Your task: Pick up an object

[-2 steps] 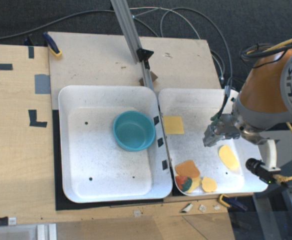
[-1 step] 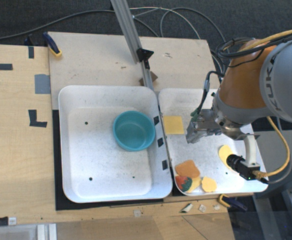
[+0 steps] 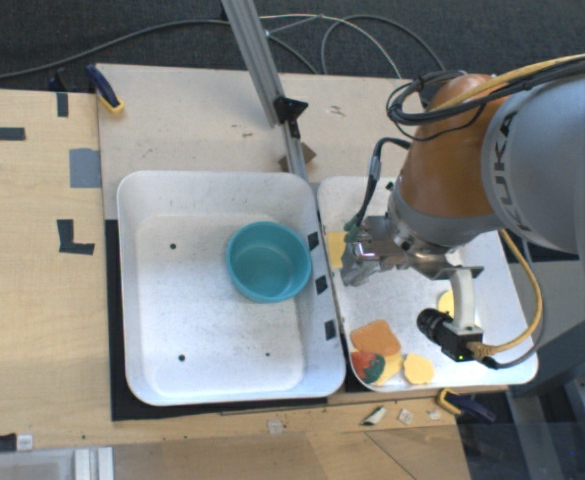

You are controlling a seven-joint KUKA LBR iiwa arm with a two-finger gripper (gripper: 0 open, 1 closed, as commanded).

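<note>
A pale wooden bench top (image 3: 32, 268) filled the left of the frame, marked with short strips of dark and grey tape (image 3: 84, 168). Dark carpeted floor (image 3: 122, 13) ran across the top edge, thin grey cables (image 3: 352, 28) looping over it. A slanted grey metal post (image 3: 257, 58) crossed the upper middle.

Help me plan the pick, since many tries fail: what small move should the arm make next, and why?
Probably shift the gripper toward the near corner of the right bin, then descend. It sits over the bin's left side, while the orange piece, the yellow piece and the red-and-green piece lie clustered nearer the front edge, apart from it.
</note>
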